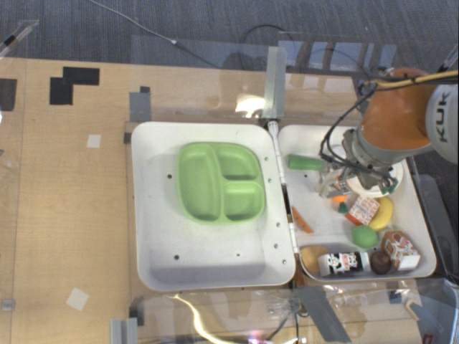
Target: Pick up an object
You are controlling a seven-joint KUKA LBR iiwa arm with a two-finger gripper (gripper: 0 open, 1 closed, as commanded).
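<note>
**Hand down in the right bin, grab not settled yet**

Hand (337, 181) is low in the right bin (419, 221), at the centre right of the frame, and honestly I can't tell how far apart it's set or whether it's got anything; the wrist and cables cover most of it. Nothing visibly sits in it, so I'd call the pick not done.

If I were doing this step: go for something that lies apart from the rest. The green stick-shaped piece (305, 163) just left of the hand and the little carrot (303, 222) below it both have bare bin floor around them. The lower right corner is a crowd, with things touching, so a grab there could nudge the neighbours or catch two at once. Come straight down, close across the narrow side, lift slowly.

Count, as far as I can make out:
- two white bins on the counter (64, 213)
- one green divided plate (219, 182), alone in the left bin (154, 264)
- one banana (384, 213)
- one lime (363, 236)
- one dark bottle (343, 263) lying on its side
- one red-and-white packet (363, 209)
- a couple of brownish bits in the corner, too small to name
</note>
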